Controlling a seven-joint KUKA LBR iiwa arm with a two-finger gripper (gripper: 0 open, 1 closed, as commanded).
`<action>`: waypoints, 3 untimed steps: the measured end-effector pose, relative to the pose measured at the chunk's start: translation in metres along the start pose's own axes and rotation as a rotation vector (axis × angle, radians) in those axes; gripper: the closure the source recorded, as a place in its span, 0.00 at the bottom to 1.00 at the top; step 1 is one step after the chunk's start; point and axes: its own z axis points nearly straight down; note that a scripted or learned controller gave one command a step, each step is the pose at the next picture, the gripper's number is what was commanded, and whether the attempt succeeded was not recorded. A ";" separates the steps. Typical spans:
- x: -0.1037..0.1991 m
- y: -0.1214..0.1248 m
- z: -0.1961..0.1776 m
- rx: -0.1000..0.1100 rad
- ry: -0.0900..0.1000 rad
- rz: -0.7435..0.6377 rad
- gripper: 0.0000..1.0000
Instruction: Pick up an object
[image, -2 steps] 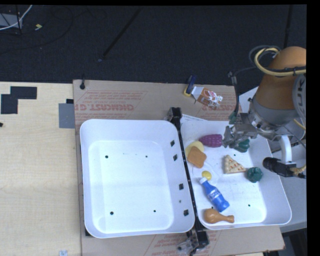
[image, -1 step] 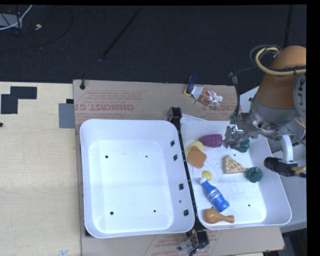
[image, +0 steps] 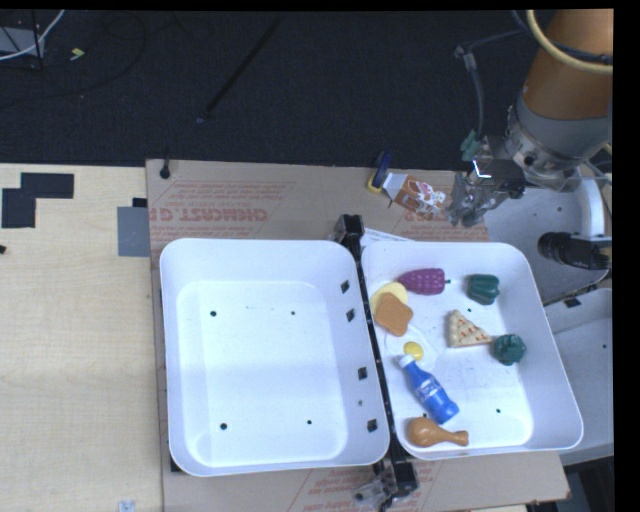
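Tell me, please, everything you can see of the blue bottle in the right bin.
The blue bottle is a small toy, apparently plastic, with a white cap end and a pale label band. It lies on its side on the floor of the right bin, slanted, cap toward the bin divider. Its cap end meets a fried egg toy; a chicken drumstick lies just beyond its base. The gripper is outside the bin.

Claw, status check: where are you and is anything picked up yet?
Claw above the right bin's far rim, nothing seen in it. Toys lie in that bin, blue bottle untouched. Nothing blocking.
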 end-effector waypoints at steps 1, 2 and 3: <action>0.029 0.001 0.008 0.016 0.000 0.004 1.00; 0.065 -0.026 -0.069 0.009 0.002 0.003 1.00; 0.103 -0.043 -0.066 0.018 0.001 0.003 1.00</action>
